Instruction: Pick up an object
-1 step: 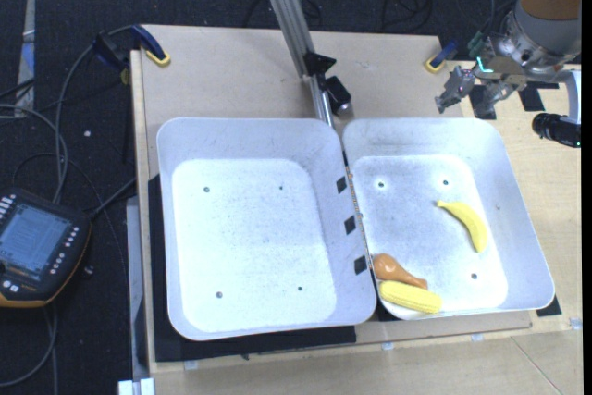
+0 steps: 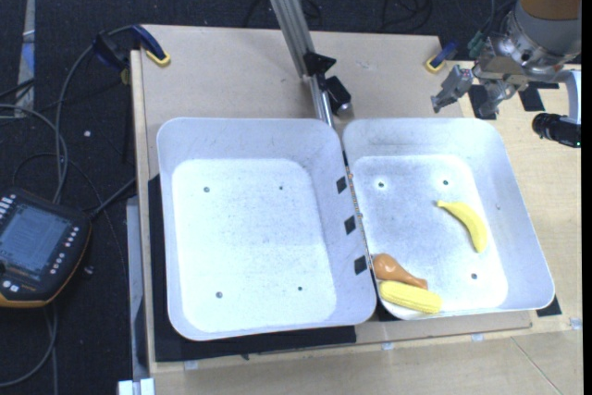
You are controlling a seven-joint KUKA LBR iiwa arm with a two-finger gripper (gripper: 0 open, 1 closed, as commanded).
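Seen from the fixed camera above the bench, the task has hardly begun: the gripper [image 2: 465, 97] hangs above the far rim of the right bin [image 2: 518, 199], up and away from everything in it, with its two fingers spread apart and nothing between them. All the picking is left to do, namely a descent into the bin, a closing of the fingers and a lift.

Three candidates lie in the right bin. A banana [image 2: 465, 222], smooth, yellow and gently curved, rests alone on the speckled floor toward the bin's right side. At the near left corner sits a corn cob [image 2: 411, 296], yellow, stubby and ridged, lying lengthwise against the near wall. Touching it on the far side is an orange-brown drumstick-shaped toy [image 2: 396, 269], bulbous at one end and tapering at the other. By the look of them, all three are plastic play food.

The left bin [image 2: 185, 143] is a shallow white tray with rounded corners, its floor dusted with grey scuffs. Both bins sit on a pale wooden board [image 2: 231, 69].
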